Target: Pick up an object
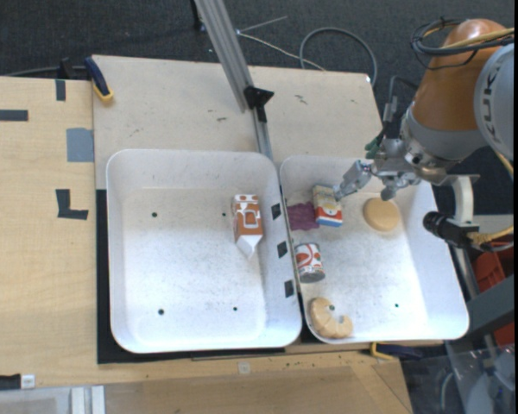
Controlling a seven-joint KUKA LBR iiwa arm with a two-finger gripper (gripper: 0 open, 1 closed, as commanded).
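- Bench carries two shallow white bins: left bin [134,231] and right bin [432,291], sharing a divider at centre.
- Arm [466,84] enters from 3 o'clock; orange band sits above the wrist.
- Gripper [373,179] hangs over the upper part of the right bin, fingers spread apart, nothing between them.
- One fingertip points toward 9 o'clock at the small white carton with red and blue print [327,208], just beside it; contact cannot be confirmed.
- Purple item [300,216] lies at 9 o'clock of that carton, touching it, against the divider.
- Tan round object [382,215] rests at 5 o'clock of the gripper, near it.
- Red-and-white can [308,262] lies at 6 o'clock of the purple item.
- Pastry-like item [330,319] sits at the right bin's lower left corner.
- Orange-and-white carton [247,222] lies in the left bin, near the divider.
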